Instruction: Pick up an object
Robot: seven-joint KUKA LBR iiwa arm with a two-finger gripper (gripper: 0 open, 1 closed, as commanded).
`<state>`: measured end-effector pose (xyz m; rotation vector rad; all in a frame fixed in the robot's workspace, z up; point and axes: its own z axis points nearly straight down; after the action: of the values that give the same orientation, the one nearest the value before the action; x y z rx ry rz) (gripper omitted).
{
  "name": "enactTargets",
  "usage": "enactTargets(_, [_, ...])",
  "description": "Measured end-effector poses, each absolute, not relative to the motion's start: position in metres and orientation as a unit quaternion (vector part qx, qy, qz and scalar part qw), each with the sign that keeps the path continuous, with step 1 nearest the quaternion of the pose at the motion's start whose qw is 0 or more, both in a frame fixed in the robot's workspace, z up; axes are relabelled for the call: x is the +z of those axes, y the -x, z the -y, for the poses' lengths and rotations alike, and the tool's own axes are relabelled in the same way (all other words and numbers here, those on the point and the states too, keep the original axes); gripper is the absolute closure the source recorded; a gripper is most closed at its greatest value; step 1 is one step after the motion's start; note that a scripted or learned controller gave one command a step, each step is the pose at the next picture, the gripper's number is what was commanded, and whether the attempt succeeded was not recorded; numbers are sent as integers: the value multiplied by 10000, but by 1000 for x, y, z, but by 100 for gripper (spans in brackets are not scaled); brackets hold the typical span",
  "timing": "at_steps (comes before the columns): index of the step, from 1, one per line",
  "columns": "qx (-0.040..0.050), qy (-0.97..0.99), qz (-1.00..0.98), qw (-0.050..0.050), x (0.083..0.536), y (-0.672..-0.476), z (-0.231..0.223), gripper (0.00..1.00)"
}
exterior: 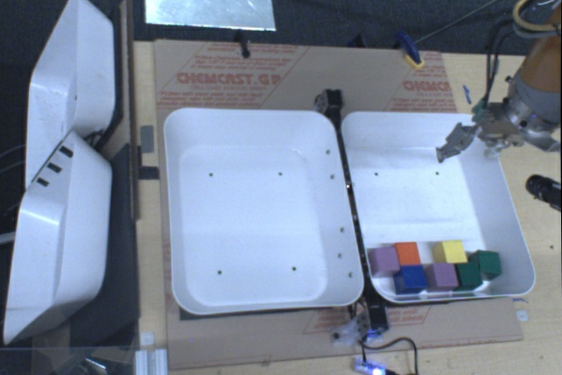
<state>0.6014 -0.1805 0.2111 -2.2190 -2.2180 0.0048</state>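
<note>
Several small blocks lie bunched along the near wall of the right bin (505, 189): a purple block (383, 259), an orange block (407, 253), a yellow block (453, 251), a green block (485, 263), a blue block (410, 278), and another purple block (442, 276) beside a darker green block (468, 277). My gripper (455, 142) hangs over the far right part of that bin, well away from the blocks. It points left and slightly down from the grey wrist.
The left bin (176, 189) stands beside the right one, and a black divider (351, 206) runs between them. Two spare white bins (66, 189) lean at the far left. Cables and a blue-yellow clamp (410, 53) lie behind the bins.
</note>
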Motion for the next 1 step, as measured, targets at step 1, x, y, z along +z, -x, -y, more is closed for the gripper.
enactTargets(1, [-3,7069,7073,-5,214,-603,180,0])
